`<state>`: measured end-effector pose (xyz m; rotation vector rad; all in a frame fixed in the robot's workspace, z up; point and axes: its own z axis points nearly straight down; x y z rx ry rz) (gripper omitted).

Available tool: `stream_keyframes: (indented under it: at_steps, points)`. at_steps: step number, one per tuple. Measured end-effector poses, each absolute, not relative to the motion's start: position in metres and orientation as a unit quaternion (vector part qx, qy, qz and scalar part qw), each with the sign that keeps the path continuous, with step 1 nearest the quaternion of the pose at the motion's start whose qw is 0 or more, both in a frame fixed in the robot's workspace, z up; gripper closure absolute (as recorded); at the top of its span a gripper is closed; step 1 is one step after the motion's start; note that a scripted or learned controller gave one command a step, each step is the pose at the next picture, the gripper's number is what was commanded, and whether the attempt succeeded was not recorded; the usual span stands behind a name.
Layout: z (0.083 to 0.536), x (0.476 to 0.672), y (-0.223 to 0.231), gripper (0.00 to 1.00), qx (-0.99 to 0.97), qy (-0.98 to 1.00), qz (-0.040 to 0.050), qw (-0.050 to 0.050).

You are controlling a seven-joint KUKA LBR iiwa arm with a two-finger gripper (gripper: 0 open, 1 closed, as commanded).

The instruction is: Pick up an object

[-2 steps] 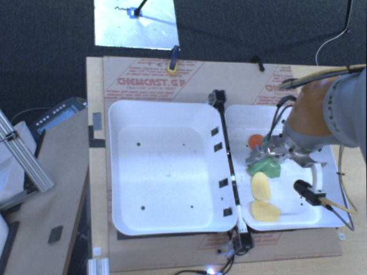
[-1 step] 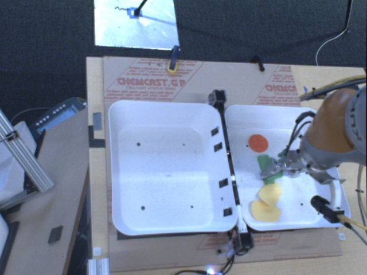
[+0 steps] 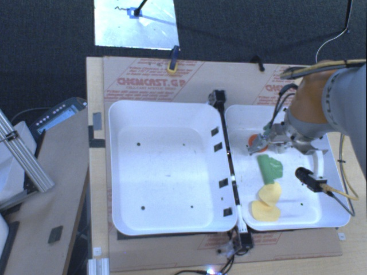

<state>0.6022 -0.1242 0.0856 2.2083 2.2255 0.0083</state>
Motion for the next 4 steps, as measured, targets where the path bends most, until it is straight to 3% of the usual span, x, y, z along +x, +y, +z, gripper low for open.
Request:
stream_keyframes:
  at_steps: [1,2,3,4]
  points:
    - [0.096,0.6,-0.126,1.0,0.705,0.709,0.0017,0.002]
    - [0.096,0.6,-0.126,0.0,0.705,0.709,0.0014,0.002]
    - [0.107,0.601,-0.126,1.0,0.705,0.709,0.0025,0.003]
    - [0.106,0.6,-0.126,0.0,0.705,0.709,0.0022,0.003]
